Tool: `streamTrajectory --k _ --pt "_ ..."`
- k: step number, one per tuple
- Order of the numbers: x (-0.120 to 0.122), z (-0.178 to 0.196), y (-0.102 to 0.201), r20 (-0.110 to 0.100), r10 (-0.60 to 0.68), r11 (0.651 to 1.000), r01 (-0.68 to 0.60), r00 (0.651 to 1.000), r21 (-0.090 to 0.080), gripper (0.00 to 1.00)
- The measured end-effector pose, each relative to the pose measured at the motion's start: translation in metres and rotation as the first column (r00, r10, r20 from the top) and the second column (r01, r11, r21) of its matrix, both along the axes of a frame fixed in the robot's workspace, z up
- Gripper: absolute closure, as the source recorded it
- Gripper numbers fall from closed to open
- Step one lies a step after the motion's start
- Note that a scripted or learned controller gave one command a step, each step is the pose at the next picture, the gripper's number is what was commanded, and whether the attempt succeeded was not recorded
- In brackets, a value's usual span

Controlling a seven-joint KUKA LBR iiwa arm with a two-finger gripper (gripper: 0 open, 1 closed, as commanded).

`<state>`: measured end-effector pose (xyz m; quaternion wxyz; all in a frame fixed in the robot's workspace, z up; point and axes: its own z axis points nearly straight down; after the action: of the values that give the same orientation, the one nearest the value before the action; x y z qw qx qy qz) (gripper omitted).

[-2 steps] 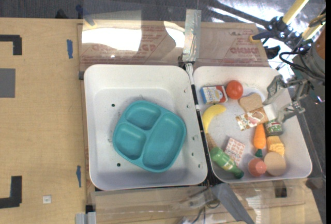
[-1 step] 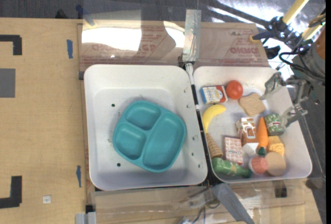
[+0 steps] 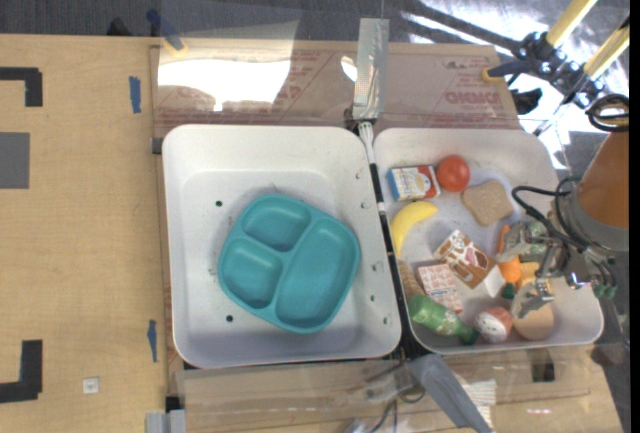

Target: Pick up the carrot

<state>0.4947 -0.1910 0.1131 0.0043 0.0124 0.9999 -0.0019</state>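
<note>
Two shallow white bins side by side on the bench. In the left bin, a teal plastic plate with three compartments, lying flat near the middle.

In the right bin, a crowd of toy foods:
- a small blue-and-white carton and a round red tomato at the far side
- a tan slice of bread just right of them
- a curved yellow banana along the left wall
- a brown-and-white snack packet near the centre
- a leafy green vegetable towards the near edge

The small orange carrot lying in the right half of this bin, just right of the snack packet and below the bread slice.

Reaching in from the right, the grey arm with its orange band. The metal two-finger gripper low over the bin, right beside the carrot on its right — touching or merely close, hard to say. Open or clenched: cannot tell, with the tip lost among cables and clutter. Nothing visibly grasped.
</note>
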Motion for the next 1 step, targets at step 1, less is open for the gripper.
streamTrajectory --k 1 --pt "-0.0107 -0.0232 0.0376 0.007 -0.079 0.997 0.079 0.997 -0.001 0.00"
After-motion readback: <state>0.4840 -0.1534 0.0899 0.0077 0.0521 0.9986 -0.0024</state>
